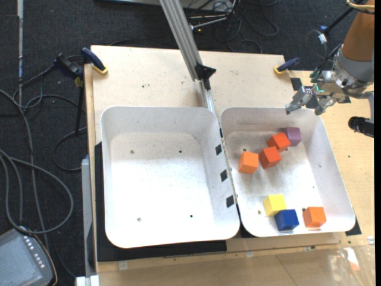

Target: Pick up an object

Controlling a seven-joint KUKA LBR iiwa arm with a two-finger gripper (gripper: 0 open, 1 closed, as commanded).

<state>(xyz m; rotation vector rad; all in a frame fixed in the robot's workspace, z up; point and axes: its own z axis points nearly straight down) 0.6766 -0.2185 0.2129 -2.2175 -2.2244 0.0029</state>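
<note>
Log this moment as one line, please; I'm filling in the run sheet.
end effector: above right white plastic bin's far rim | holding: nothing seen | contents: purple cube, three orange cubes, yellow cube, blue cube

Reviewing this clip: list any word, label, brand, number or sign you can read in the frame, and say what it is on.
No text can be read in this frame.
Device at the lower left corner: it has buttons, too small and blurred to read.
Black marks on the divider between the bins: plain patches, no lettering visible.
Blocks in the right bin: plain coloured faces, no print.
</note>
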